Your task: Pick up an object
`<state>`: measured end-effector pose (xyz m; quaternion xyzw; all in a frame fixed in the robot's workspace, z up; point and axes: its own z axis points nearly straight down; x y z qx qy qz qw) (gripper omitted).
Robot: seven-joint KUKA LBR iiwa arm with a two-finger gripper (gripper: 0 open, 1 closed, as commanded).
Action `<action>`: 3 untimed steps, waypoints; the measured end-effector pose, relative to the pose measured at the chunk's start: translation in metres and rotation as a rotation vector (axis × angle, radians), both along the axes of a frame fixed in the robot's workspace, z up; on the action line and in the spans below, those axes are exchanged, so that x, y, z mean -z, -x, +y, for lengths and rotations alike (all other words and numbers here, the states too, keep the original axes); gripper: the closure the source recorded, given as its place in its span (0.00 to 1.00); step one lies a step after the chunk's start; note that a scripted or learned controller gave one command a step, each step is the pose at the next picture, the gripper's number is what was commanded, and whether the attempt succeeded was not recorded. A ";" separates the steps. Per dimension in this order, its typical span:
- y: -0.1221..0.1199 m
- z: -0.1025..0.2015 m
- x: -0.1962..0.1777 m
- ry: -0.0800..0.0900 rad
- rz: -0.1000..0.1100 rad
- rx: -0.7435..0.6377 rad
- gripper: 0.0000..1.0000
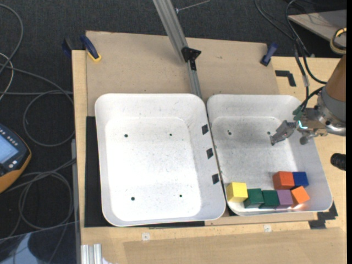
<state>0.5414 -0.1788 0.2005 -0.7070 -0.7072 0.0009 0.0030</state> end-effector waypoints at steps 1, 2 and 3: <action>-0.001 0.000 -0.002 0.001 -0.004 -0.001 0.00; 0.006 0.007 0.046 0.000 0.001 0.000 0.00; 0.008 0.008 0.099 0.000 0.001 0.001 0.00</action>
